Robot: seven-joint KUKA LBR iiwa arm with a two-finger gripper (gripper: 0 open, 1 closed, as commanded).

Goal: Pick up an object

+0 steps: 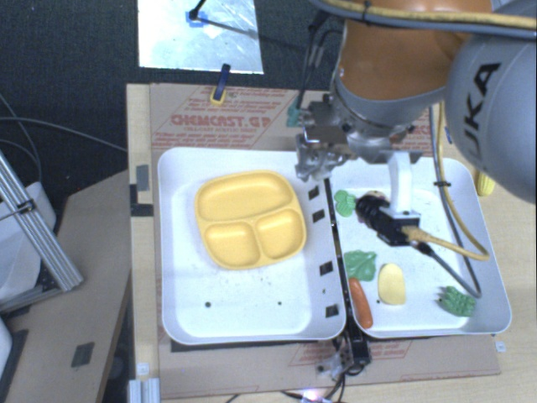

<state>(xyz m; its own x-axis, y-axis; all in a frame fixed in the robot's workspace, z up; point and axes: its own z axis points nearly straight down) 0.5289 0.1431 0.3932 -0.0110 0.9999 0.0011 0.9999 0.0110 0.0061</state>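
This was a robotics lab rather than a home or kitchen. A grey industrial arm (470, 74) with an orange band and bundled cables reached in from three o'clock over a tabletop (101, 217) of plain board. Two shallow white bins (176, 309) sat side by side on a sheet of printed cardboard (218, 120), holding toy-like plastic food and a yellow divided tray (249, 219). At nine o'clock stood extruded aluminium framing (38, 242), with loose black cables (50, 128) trailing over dark carpet (67, 32). At twelve o'clock a reflective square panel (200, 22) lay on the floor.
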